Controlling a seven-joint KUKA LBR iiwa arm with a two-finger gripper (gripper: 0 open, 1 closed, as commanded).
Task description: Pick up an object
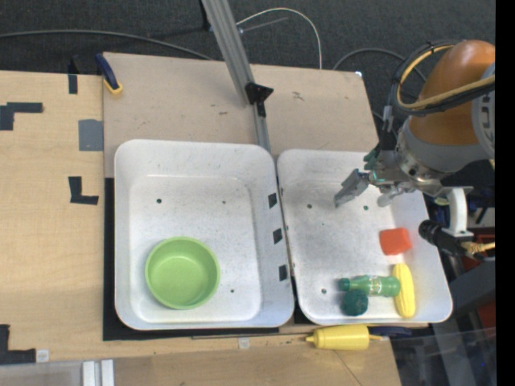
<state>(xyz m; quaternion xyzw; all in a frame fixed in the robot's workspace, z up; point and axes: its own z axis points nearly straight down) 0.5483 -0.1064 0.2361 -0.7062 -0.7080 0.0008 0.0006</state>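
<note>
On my monitor, a grey metal pole (229,39) slants across the far bench to the seam between the bins. A blue-and-yellow clamp (109,74) sits at the far left board corner. A yellow bottle (341,338) lies on the near edge, outside the right bin. Cables (278,18) loop at the far side.

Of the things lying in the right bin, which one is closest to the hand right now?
The orange block. It lies alone just below the hand, while the green bottle, yellow banana and dark green lump cluster farther down at the bin's near edge.
</note>
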